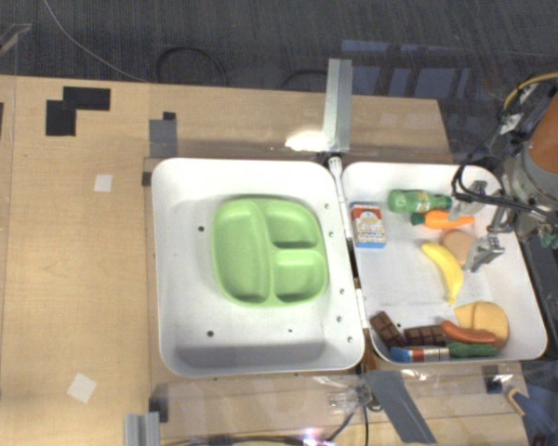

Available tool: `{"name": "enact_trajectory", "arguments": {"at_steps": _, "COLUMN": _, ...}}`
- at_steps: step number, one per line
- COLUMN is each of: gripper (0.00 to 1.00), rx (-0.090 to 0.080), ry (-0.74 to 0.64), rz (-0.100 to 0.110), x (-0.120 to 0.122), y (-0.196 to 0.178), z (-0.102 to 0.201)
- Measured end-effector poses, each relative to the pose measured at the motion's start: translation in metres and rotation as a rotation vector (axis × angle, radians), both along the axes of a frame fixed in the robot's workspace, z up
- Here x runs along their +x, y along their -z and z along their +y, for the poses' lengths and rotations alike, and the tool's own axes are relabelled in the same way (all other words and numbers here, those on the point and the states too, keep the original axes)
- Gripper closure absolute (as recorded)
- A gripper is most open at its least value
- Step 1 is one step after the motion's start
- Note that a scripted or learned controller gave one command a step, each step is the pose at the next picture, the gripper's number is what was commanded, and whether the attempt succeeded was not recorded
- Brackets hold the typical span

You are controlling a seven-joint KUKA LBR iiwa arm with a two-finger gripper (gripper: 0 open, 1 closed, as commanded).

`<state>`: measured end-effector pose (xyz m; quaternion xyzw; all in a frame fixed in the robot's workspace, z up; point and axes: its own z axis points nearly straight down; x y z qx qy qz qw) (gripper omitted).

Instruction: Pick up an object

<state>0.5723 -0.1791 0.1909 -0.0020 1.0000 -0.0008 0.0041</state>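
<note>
Two white bins stood side by side on the wooden bench. The left bin held a green divided tray, lying flat near its middle. The right bin held a green bottle on its side, an orange carrot just below it, a small carton near the left wall, a yellow banana, a tan rounded piece, a bun, a red sausage, a chocolate bar and markers along the near wall. The gripper hung over the right bin, just right of the banana; whether its jaws were released or clenched could not be told, and nothing was seen between them.
</note>
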Motion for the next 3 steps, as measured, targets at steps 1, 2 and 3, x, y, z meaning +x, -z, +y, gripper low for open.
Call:
{"name": "enact_trajectory", "arguments": {"at_steps": 1, "gripper": 0.00, "rx": -0.002, "ry": -0.009, "rz": -0.005, "x": -0.013, "y": 0.092, "z": 0.012}}
{"name": "enact_trajectory", "arguments": {"at_steps": 2, "gripper": 0.00, "rx": 0.003, "ry": 0.093, "rz": -0.007, "x": 0.039, "y": 0.102, "z": 0.063}}
{"name": "enact_trajectory", "arguments": {"at_steps": 3, "gripper": 0.00, "rx": 0.001, "ry": 0.157, "rz": -0.007, "x": 0.001, "y": 0.101, "z": 0.035}}
